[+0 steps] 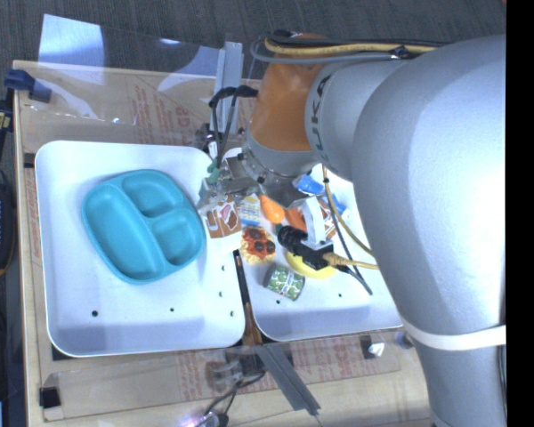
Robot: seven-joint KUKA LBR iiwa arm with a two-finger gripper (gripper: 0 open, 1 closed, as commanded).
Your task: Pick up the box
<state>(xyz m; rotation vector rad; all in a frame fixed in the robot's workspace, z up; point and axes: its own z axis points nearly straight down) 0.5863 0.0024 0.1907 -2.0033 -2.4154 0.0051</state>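
A small brown and white box (221, 220) lies at the left rim of the right bin (338, 323), on the divide between the two bins. My gripper (221, 181) hangs right over the box's upper end, under the orange band of the arm (285, 105). The gripper's tip is dark and partly hidden by cables and the wrist. Whether it touches the box is not clear from here. The arm's grey body covers most of the right bin.
A blue divided plate (142, 225) lies in the left bin (71, 318). Close to the box in the right bin are an orange carrot (272, 210), a red-orange toy (258, 245), a banana (313, 266), a green can (285, 283) and a white-blue packet (319, 216).
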